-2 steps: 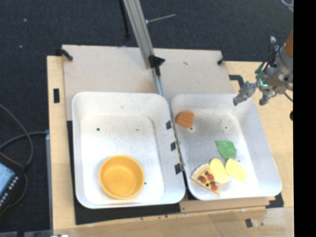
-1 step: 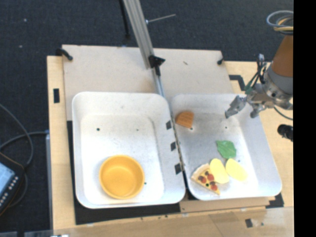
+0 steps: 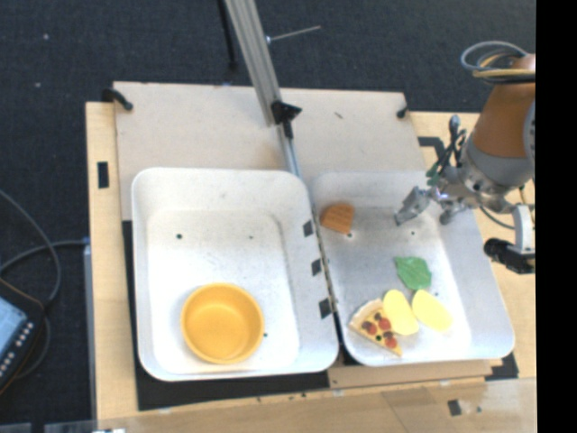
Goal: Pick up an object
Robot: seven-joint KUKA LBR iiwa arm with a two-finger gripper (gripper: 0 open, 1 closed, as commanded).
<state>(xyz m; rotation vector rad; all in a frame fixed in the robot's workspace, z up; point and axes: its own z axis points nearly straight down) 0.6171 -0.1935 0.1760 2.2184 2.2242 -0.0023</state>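
Bins sit side by side on the bench [image 3: 104,395], and the pick is at its approach stage, with nothing lifted. Landmark is the brown round piece [image 3: 338,217], lying near the upper left corner of the right bin [image 3: 491,332]. Well to its lower left, a yellow bowl [image 3: 222,322] rests in the left bin [image 3: 153,192]. Below and to its right lie a pizza slice [image 3: 376,327], a green piece [image 3: 414,271] and two yellow pieces [image 3: 416,311]. To its right, apart from it, hangs the gripper [image 3: 425,204], fingers parted with nothing between them, over bare bin floor. By the look of it, the next move calls for choosing one piece, centring the fingers over it, then descending to close.
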